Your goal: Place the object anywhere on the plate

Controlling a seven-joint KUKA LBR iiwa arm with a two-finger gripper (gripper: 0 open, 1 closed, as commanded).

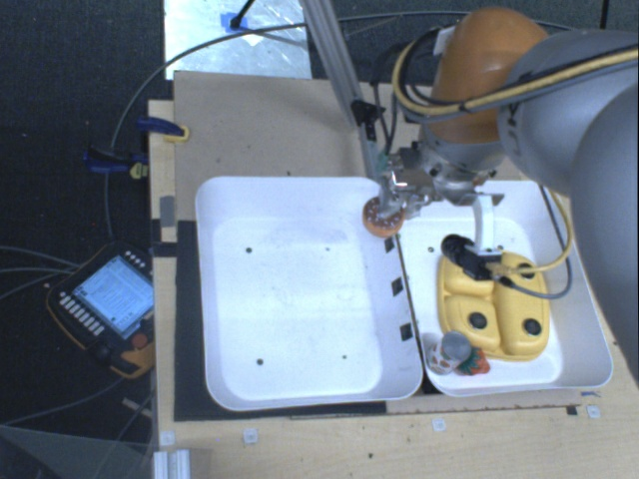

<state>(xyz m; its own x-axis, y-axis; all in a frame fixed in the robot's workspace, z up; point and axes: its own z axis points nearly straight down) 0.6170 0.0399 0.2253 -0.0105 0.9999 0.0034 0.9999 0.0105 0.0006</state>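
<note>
Pincer (392, 204) clenched on a brown disc (379, 219), above the seam between the bins. Yellow plate (496, 314) lies in right bin (582, 359), apart from it.

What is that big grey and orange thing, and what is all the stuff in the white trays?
That is a robot arm, grey with an orange band. It reaches in from the right of the picture. The camera is fixed above the bench and looks down on it at a slant.

At the end of the arm is its gripper, a sort of two-finger hand. It hangs over the edge where the two white bins meet. Right under it is a small round brown thing. I cannot tell whether the gripper is holding it.

The right bin has a yellow plate in it, and a small grey, red and green thing by the plate's corner. The left bin sits beside it. On the floor to the left lies a handheld control screen.
</note>
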